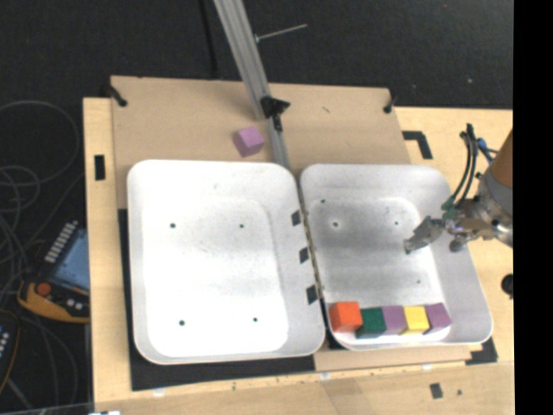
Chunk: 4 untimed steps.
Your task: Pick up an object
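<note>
Along the near wall of the right bin [380, 188] lies a row of small blocks: an orange block [346, 316], a green block [372, 321], a purple block [395, 319], a yellow block [417, 319] and another purple block [437, 316]. My gripper [436, 234] hangs over the right side of that bin, well above and behind the row. Its fingers [422, 234] stand spread apart with nothing between them.
The left bin [212, 258] lies beside the right one. A purple block [250, 141] sits on the bench behind the left bin. A slanted metal rail [246, 59] rises at the back between the bins. Cables and a handset [52, 275] lie far left.
</note>
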Each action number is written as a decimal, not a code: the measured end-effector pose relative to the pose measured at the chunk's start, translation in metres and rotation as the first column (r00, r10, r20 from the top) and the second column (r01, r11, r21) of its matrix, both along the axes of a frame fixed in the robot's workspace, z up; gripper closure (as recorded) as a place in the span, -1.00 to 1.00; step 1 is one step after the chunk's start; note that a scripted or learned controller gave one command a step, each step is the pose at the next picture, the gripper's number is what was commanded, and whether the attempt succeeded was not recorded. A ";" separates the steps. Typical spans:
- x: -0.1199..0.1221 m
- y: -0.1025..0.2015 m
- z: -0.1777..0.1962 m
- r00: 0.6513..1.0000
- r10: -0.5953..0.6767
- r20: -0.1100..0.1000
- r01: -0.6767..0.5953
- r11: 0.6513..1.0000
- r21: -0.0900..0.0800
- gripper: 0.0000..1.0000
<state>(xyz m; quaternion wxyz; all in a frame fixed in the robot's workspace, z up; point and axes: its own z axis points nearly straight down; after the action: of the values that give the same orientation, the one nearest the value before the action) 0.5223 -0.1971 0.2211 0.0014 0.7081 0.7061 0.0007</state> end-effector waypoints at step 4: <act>0.065 0.140 0.075 1.000 0.011 0.000 -0.011 1.000 0.002 1.00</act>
<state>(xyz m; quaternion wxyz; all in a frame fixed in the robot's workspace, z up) 0.5876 -0.0566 0.2960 0.0008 0.7041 0.7101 0.0016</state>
